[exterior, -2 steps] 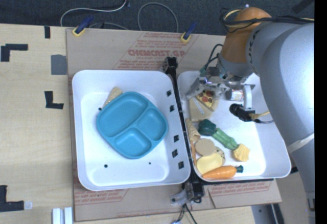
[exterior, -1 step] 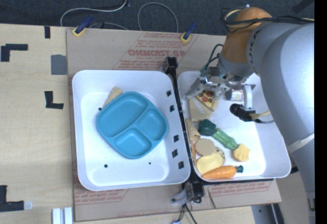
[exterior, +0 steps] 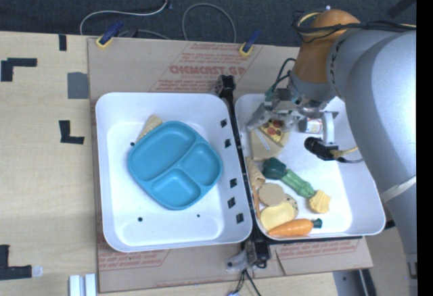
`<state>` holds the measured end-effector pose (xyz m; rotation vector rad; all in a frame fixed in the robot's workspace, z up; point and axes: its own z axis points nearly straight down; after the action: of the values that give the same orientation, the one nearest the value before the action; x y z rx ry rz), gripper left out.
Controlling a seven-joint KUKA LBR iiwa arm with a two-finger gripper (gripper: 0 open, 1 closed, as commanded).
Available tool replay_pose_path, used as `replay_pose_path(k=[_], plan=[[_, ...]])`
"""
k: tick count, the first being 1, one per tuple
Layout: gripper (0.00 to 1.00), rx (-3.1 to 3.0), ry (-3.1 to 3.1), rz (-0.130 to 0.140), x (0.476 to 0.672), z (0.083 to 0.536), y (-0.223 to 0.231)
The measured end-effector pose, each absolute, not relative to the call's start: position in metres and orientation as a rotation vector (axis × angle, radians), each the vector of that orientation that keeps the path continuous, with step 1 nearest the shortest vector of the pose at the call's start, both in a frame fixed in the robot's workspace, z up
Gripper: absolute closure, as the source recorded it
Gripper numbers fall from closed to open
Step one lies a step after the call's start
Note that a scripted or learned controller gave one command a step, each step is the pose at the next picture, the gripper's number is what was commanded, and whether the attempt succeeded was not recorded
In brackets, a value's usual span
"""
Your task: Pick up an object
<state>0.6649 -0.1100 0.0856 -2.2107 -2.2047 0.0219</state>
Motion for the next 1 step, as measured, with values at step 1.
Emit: replay_pose_path(k=[1], plan=[[0.00, -2.219, -2.207, 0.031, 0.6646, 0.0863, -0.1031]])
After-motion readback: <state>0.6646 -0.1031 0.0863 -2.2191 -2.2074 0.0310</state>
